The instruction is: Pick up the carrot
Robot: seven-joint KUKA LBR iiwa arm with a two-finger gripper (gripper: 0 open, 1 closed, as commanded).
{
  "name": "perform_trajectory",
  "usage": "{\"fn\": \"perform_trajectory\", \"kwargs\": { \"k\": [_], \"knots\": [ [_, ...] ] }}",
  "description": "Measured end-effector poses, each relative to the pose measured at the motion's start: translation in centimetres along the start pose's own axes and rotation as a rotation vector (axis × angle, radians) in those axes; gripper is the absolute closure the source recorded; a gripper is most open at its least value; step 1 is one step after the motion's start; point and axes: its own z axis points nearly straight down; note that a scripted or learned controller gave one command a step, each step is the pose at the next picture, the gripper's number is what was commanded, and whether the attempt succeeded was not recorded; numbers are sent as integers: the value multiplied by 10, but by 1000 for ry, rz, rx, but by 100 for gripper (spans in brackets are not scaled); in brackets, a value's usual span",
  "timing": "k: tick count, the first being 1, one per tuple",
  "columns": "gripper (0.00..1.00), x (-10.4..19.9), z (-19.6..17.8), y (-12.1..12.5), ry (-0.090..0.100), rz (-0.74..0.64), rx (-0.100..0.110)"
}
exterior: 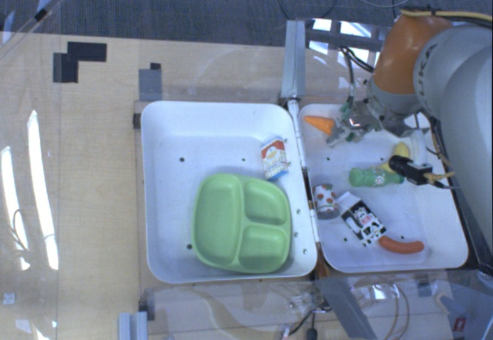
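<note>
The carrot [319, 124], a small orange cone, lies near the far left corner of the right bin [431, 250]. My gripper [348, 127] hangs just to the carrot's right, low over the bin floor, at the end of the grey arm with the orange band [400, 53]. The carrot lies beside the gripper, apart from it and not lifted.
The right bin also holds a green bottle [375, 176], a yellow item [401, 150], a small can [324, 200], a cow-print carton [363, 223] and a sausage [400, 246]. The left bin [166, 176] holds a green divided plate [242, 223] and a small carton [273, 158].
</note>
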Motion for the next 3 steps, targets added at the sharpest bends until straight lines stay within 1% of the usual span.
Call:
{"fn": "perform_trajectory", "kwargs": {
  "k": [1,2,3],
  "knots": [
    [100,13,-22,-15,7,126,-8],
    [100,109,-89,-81,7,54,-10],
    [100,97,-88,-44,8,333,-6]
  ]
}}
